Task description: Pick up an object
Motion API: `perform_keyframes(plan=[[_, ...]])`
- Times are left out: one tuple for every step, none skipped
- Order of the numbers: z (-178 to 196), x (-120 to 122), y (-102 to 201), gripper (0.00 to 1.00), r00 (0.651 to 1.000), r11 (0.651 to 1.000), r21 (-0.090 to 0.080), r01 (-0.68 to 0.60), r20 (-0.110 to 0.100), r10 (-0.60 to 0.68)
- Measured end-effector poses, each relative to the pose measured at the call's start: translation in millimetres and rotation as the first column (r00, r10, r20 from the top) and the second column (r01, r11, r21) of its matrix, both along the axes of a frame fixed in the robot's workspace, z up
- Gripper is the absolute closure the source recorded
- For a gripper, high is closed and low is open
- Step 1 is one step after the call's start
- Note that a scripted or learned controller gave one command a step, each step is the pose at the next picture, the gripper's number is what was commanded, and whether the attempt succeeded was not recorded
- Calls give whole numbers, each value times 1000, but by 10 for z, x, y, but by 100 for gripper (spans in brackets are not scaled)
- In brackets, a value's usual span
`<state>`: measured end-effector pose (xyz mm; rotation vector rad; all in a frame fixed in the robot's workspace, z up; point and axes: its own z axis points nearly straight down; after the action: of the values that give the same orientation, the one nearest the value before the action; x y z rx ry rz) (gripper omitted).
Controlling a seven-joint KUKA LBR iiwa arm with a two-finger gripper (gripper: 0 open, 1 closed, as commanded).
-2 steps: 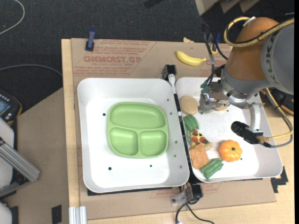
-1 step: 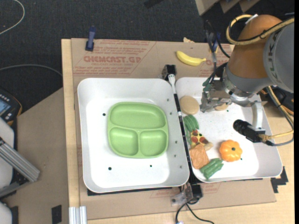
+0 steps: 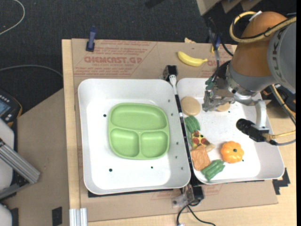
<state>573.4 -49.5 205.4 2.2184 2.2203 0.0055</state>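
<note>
My gripper (image 3: 215, 102) reaches down into the far part of the right bin (image 3: 270, 166), just right of a tan round bun (image 3: 190, 106). A small tan piece (image 3: 223, 108) lies under the fingertips. Along the bin's left side lie a green bean pod (image 3: 192, 124), a pizza slice (image 3: 199, 140) and an orange-brown cracker-like piece (image 3: 201, 158). Nearer the front sit a green pepper (image 3: 213, 169) and an orange pumpkin (image 3: 232, 151).
The left bin (image 3: 89, 126) holds a green divided plate (image 3: 138, 130). A yellow banana (image 3: 191, 59) lies on the cardboard behind the right bin. A blue clip (image 3: 91, 39) sits at the board's far left corner.
</note>
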Motion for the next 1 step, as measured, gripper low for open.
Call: perform_keyframes(plan=[[100,6,3,100,1000,1000,0,0,2,0]])
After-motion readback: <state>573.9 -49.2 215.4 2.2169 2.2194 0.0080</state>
